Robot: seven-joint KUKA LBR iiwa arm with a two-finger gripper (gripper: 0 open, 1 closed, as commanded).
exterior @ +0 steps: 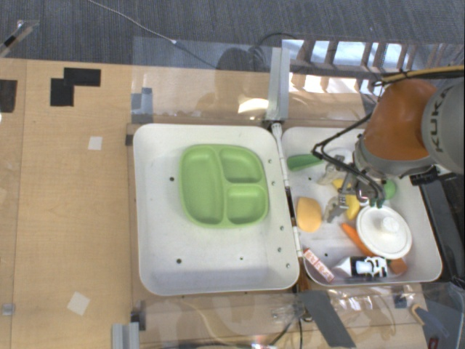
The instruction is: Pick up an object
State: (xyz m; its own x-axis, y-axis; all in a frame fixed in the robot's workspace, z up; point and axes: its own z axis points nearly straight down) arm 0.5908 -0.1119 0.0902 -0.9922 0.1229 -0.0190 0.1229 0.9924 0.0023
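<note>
Objects for picking lie crowded in the right bin point(433, 264), and the gripper point(347, 198) sits low among them, its metal fingertips down between a yellow piece point(354, 208) just to its right and an orange-yellow rounded object point(309, 214) just to its left; whether it is released or clenched I cannot tell, since wrist and cables cover the tips, and nothing visibly sits in its grasp. A white lidded pot point(383, 231) stands close below and right of it, with an orange carrot-like stick point(354, 237) poking out beside the pot. A green item point(304, 162) lies above and left, a pink wrapper point(318, 265) and a dark labelled bottle point(370, 267) farther below. To do this step well, I judge it should settle on one target, probably the yellow piece nearest the tips, center on it, and avoid nudging the pot. Well to the left, the other bin point(156, 267) holds a green divided plate point(222, 185)
</note>
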